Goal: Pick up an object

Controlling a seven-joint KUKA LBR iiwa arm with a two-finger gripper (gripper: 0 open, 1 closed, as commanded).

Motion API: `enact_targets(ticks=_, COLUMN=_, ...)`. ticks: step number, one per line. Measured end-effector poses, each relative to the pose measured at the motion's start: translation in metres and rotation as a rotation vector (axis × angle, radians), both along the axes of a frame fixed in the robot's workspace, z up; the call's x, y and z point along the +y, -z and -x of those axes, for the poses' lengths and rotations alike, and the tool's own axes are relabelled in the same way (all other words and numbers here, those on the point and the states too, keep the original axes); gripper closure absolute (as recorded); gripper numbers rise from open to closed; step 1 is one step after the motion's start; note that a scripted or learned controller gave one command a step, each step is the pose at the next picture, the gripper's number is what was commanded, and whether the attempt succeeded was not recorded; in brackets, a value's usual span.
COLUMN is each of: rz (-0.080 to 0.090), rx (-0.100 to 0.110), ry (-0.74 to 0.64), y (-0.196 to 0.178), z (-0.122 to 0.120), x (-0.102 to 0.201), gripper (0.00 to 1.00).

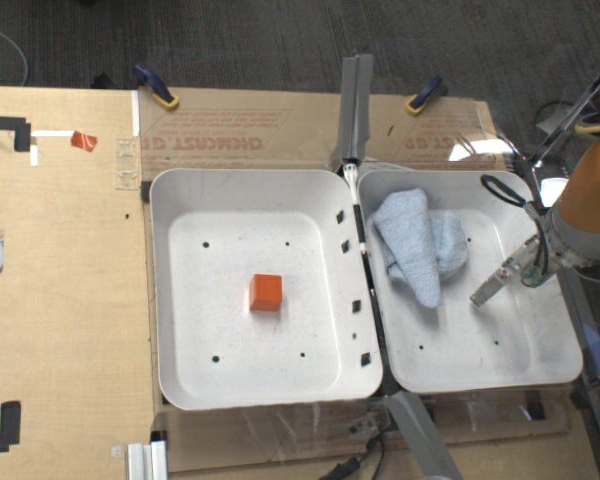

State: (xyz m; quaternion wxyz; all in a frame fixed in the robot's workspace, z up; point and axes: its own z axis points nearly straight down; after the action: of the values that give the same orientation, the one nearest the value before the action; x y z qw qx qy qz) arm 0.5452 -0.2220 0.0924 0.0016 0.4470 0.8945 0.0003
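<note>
Orange block (266, 293) sits alone near the middle of the left bin (180, 298), resting flat on the bin floor with open white space on every side; none of its faces comes near a wall. Small dark holes dot the floor around it, well apart from it.

In the right bin (540, 353) a crumpled blue-grey cloth (418, 243) lies in the upper left part, its long fold pointing toward the near side and its left edge close to the divider where the two bins meet. The near half and the right side of that bin's floor are bare.

Reaching in from the right, the grey arm (585, 203) brings its gripper (492, 290) low over the right bin, just beside the cloth's right edge but apart from it. A pale tip points down and to the left; whether the fingers are spread or pressed together cannot be told, and nothing shows between them.

Both bins stand on a cardboard-covered worktop (60, 298), with two clamps (155, 86) at its far edge.
</note>
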Motion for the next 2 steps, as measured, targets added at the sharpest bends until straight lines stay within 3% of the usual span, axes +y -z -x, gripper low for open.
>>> enact_targets(ticks=1, rz=0.001, rx=-0.005, ry=0.004, y=-0.011, z=-0.001, x=-0.001, gripper=1.0)
enact_targets(ticks=2, rz=-0.002, rx=0.003, ry=0.05, y=0.001, z=0.067, x=0.022, gripper=1.0)
